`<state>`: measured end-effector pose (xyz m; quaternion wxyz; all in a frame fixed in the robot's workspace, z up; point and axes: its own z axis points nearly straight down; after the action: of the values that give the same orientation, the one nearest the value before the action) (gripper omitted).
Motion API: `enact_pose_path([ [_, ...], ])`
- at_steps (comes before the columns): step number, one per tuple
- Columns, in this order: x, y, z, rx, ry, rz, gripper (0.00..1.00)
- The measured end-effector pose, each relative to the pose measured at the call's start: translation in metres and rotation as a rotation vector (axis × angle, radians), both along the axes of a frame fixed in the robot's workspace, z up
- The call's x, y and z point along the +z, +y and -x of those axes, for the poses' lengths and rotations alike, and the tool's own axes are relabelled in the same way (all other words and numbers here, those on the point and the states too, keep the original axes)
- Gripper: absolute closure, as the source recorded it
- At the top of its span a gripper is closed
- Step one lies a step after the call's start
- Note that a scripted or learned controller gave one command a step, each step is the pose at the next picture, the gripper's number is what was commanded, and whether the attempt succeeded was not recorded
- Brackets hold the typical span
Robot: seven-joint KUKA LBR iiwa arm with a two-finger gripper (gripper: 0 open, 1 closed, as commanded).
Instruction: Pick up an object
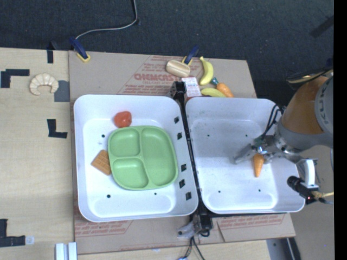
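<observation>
The gripper (254,154) is seen low in the right bin (227,196), reached in from the right by the grey arm with its orange band. Whether it is open or closed cannot be told. One orange carrot (258,165) is found just below the gripper, touching it or nearly so; whether it is gripped cannot be made out.

To the left of the gripper, in the left bin (89,118), three things are counted: one green divided plate (143,157) with three compartments, one red tomato (123,118) just above the plate, and one brown cracker (102,162) at the plate's left edge.

Up and to the left of the gripper, beyond the bins on the cardboard, two yellow bananas (206,71) are seen, along with one bread roll (178,67) and a second carrot (222,88). Far to the left, one croissant (43,83) is laid on the worktop (27,199).
</observation>
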<state>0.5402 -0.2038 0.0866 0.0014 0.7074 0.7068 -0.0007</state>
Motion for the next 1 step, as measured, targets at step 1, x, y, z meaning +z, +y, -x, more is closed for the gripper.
enact_pose_path([
  [1,0.0102,-0.0008,-0.0011,0.000,-0.005,0.004,1.00],
])
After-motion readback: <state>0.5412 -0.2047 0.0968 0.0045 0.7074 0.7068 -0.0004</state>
